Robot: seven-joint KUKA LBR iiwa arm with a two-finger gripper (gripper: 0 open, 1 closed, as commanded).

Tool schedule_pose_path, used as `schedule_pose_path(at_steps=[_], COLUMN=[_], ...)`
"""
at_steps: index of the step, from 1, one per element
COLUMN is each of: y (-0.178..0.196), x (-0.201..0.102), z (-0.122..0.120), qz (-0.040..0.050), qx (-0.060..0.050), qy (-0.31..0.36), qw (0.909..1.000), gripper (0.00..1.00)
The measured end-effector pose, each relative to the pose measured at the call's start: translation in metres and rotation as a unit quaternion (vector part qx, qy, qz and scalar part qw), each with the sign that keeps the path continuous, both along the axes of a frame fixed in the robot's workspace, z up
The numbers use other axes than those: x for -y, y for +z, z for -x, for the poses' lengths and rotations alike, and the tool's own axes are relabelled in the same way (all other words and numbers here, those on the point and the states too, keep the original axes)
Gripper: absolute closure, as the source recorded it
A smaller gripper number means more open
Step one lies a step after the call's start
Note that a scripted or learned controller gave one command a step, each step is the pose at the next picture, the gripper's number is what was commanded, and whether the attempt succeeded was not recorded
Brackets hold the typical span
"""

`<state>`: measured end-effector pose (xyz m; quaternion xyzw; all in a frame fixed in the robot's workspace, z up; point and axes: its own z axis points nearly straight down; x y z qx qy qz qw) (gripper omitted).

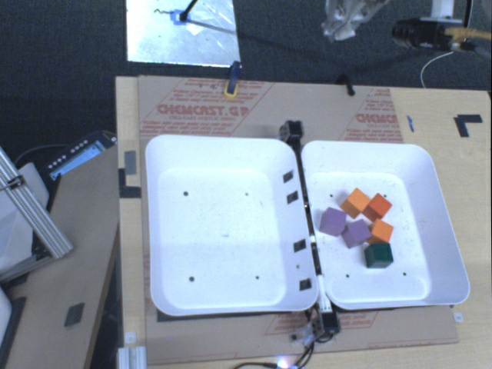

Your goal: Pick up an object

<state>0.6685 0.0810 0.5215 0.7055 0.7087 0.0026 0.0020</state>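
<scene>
The claw [350,14] is seen high up at the top of the picture, far back past the bench; it looks blurry, and whether it is wide or narrow cannot be told; nothing is seen held in it. It is well apart from the bins, so a long way down has to be covered before anything can be grabbed.

The blocks are found in the right bin [430,283], packed in a small bunch near the middle; two orange blocks [356,202] and [378,207] are touching at the top of the bunch; a third small orange block [382,231] is set just above a dark green block [378,255]; two purple blocks [333,221] and [357,233] are pressed close on the left side. The left bin [165,283] is beside it, with a black hinge strip [301,206] between them.

Trouble may be caused by the tight bunch; if the claw is brought down in the middle, a block next door may be hit and the bunch may be pushed apart, and nothing may be caught. Two blocks may be pinched at once and then dropped. A block on the edge, like the dark green one, is judged a safer pick; more room is left around it. If the claw is aimed a bit off, the bin floor may be bumped.
</scene>
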Motion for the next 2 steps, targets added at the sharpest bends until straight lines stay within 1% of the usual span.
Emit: schedule_pose_path(at_steps=[1, 2], y=[0.015, -0.021], x=[-0.002, 0.023], z=[0.0, 0.0], qz=[0.0002, 0.0009], qx=[-0.001, -0.003], qy=[0.0, -0.002], qw=[1.0, 1.0], gripper=[1.0, 1.0])
